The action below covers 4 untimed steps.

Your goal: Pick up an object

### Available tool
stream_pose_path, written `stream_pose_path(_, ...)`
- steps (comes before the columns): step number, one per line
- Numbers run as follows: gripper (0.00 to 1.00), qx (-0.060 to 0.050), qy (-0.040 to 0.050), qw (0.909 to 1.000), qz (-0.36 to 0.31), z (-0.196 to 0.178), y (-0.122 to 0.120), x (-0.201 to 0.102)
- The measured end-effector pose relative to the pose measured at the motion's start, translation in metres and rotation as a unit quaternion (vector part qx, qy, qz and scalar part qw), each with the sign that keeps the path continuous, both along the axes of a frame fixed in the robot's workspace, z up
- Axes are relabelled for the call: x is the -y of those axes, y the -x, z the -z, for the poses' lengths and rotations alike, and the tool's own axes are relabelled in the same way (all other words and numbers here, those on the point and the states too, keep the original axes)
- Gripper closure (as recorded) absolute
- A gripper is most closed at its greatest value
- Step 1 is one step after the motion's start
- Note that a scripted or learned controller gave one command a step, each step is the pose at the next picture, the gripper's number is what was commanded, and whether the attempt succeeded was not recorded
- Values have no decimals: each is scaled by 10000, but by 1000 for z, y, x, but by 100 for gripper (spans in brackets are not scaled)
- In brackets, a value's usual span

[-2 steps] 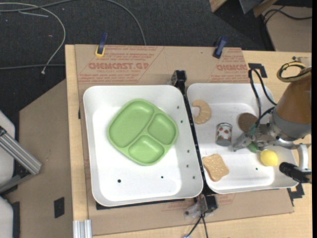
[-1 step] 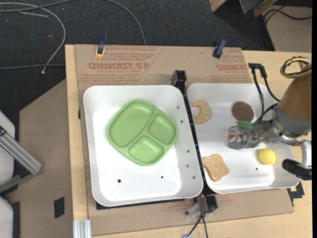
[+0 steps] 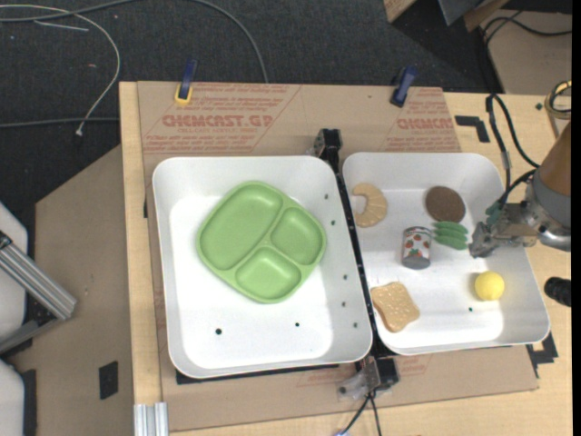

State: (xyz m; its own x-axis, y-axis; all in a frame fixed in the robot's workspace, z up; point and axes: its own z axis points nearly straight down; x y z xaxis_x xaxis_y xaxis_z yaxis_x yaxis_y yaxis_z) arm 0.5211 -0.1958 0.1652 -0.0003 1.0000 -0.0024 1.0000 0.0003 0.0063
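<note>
The gripper (image 3: 481,240) sits low over the right bin (image 3: 517,330), near its right wall. Whether the jaws are apart or together cannot be told from this view; nothing is seen between them. The nearest candidate is the green object (image 3: 450,235), lying just to the camera's left of the jaws, long axis running roughly left to right towards them. The yellow ball (image 3: 488,286) lies just below the jaws in the picture. The can (image 3: 417,247) stands further left.
</note>
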Motion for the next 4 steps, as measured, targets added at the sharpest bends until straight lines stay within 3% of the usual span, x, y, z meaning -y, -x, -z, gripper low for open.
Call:
stream_pose_path(2,100,-2,-2,10000,-4,-82,-11,1)
stream_pose_path(4,100,-46,-32,10000,-32,-66,-9,-118)
